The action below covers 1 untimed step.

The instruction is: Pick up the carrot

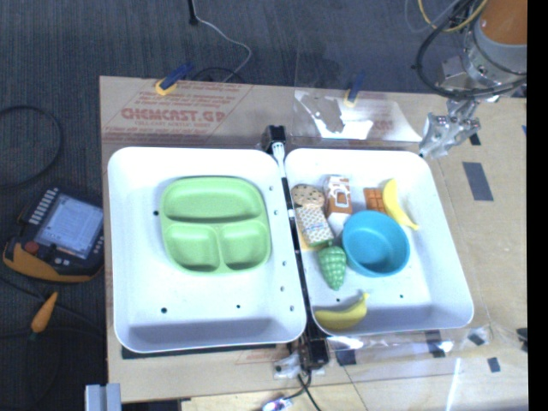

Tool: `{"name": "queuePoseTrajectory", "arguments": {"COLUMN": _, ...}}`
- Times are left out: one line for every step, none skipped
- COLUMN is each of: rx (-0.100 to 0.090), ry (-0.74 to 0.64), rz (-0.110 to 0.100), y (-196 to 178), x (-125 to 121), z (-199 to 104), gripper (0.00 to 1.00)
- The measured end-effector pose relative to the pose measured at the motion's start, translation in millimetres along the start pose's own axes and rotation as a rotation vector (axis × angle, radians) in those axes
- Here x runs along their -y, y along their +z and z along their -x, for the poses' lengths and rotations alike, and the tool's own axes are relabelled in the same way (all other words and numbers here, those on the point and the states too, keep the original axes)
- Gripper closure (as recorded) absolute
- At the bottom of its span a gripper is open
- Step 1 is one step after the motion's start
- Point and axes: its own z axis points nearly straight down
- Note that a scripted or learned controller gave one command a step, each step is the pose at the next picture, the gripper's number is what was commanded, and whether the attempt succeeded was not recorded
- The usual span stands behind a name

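My claw [447, 132] hovers outside the right bin's [445, 255] far corner.
Finger state: cannot tell. Carrot [374, 199] lies between carton [337, 194] and banana [397, 202].

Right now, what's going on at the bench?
The arm's gripper hovers just beyond the right bin's far right corner. A small orange piece, likely the carrot, lies in that bin beside a banana, behind the bowl. The left bin holds a green tray.
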Motion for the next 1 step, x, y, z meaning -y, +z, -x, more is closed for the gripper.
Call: {"name": "queuePoseTrajectory", "arguments": {"rx": -0.004, "ry": -0.484, "rz": -0.013, "y": -71.1, "x": 2.4, "z": -13.8, "gripper": 1.0}}
